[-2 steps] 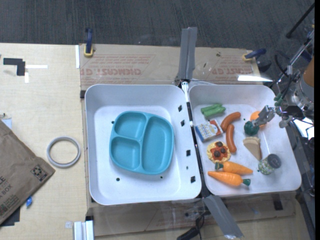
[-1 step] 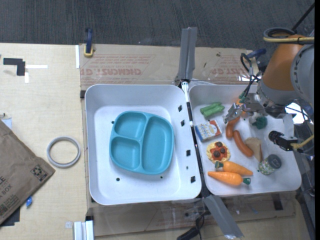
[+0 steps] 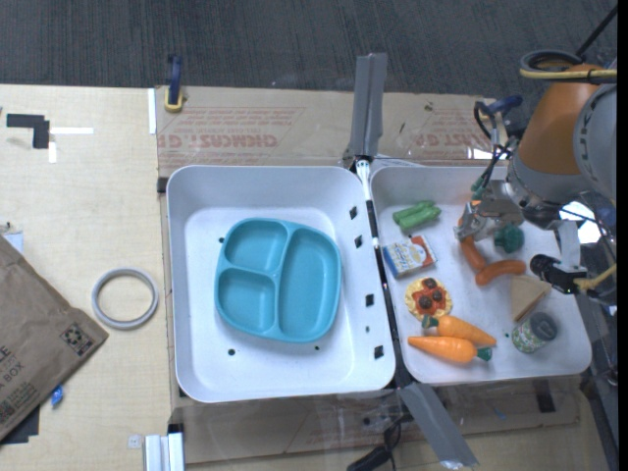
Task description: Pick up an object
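Claw (image 3: 475, 226) hovering low over the right bin (image 3: 579, 361), finger spread not resolvable, approaching the orange sausage (image 3: 497, 270) lying just below it near that bin's far right corner, next needing a short centred descent before closing.

Several toy foods are seen in the right bin (image 3: 574, 359). A green pod (image 3: 415, 214) lies at ten o'clock, with a small printed packet (image 3: 408, 256) just below it. A little pizza (image 3: 428, 298) sits near the centre. Two carrots (image 3: 451, 340) lie together at six o'clock. An orange sausage (image 3: 500, 271) lies at two o'clock, a tan wedge (image 3: 527, 298) and a can (image 3: 534, 334) toward four.
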Robot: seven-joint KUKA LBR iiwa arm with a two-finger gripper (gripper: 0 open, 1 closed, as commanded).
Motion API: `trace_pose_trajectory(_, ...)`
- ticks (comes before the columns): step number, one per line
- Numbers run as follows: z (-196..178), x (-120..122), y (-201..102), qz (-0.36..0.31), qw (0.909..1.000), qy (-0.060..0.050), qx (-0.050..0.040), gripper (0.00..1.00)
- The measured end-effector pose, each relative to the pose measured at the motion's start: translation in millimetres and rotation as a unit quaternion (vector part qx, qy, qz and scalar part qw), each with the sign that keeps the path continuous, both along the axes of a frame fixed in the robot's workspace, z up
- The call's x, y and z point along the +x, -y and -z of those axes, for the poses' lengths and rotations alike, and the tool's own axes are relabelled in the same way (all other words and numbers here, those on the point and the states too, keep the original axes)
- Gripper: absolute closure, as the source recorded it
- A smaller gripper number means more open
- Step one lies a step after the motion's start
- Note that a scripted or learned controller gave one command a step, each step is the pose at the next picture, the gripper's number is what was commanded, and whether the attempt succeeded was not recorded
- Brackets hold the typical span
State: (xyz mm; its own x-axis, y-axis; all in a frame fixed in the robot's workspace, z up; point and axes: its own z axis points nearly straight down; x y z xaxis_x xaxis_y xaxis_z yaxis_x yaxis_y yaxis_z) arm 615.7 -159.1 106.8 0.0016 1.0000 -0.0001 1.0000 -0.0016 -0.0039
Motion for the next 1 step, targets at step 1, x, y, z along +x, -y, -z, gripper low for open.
trace_pose_trajectory(1,-83.6,43.6,-71.8,-0.050,0.9988,0.001,-0.0005,1.00)
